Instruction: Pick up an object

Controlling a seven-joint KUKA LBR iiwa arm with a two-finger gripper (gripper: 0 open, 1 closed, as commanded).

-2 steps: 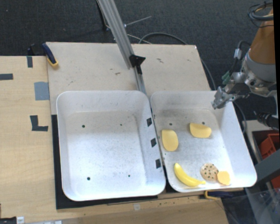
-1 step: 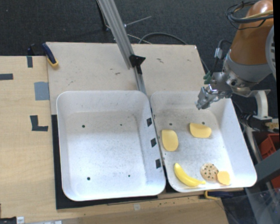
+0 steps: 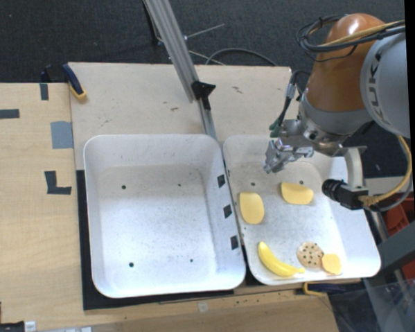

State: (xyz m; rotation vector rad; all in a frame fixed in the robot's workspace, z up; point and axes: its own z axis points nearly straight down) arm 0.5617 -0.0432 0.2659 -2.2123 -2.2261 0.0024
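The right bin (image 3: 351,257) holds several pieces of toy food. A pale yellow rounded piece (image 3: 251,208) lies near its left wall. A yellow wedge-like piece (image 3: 297,193) lies further right. A banana (image 3: 275,261), a speckled cookie (image 3: 310,255) and a small orange piece (image 3: 331,263) lie near the front edge. My gripper (image 3: 275,160) hangs over the back part of the right bin, above and between the two yellow pieces, with nothing seen between its fingers.
The left bin (image 3: 98,202) sits beside the right one, sharing a raised divider. A slanted metal post (image 3: 177,49) rises from behind the bins. A yellow-and-blue clamp (image 3: 75,82) lies at the bench's back left.
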